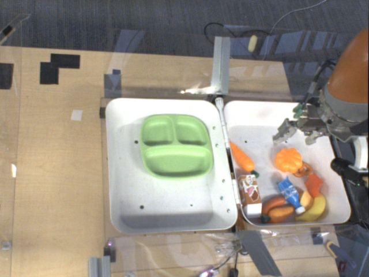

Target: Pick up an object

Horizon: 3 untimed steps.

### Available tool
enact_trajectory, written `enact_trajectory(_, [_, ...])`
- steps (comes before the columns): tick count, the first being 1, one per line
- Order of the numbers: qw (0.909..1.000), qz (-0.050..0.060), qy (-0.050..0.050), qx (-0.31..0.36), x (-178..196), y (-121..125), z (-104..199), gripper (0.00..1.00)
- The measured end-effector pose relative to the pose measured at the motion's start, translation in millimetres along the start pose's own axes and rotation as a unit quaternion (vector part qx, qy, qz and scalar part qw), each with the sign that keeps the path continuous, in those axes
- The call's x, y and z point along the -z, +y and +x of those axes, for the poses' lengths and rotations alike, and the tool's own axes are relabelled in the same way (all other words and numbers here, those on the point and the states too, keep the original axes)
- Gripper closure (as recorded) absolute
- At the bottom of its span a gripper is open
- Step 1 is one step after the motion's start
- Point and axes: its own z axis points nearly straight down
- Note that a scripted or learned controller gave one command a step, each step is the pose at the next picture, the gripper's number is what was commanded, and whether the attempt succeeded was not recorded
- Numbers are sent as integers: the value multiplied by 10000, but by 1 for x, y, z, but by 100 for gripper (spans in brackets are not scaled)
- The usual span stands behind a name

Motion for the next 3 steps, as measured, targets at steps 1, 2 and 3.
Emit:
enact_trajectory(1, [9999, 5, -3, 169, -104, -22, -52, 0])
enact_trajectory(2, [9925, -44, 7, -1219, -158, 4, -75, 0])
enact_trajectory(3, [9926, -72, 3, -1214, -147, 6, -75, 100])
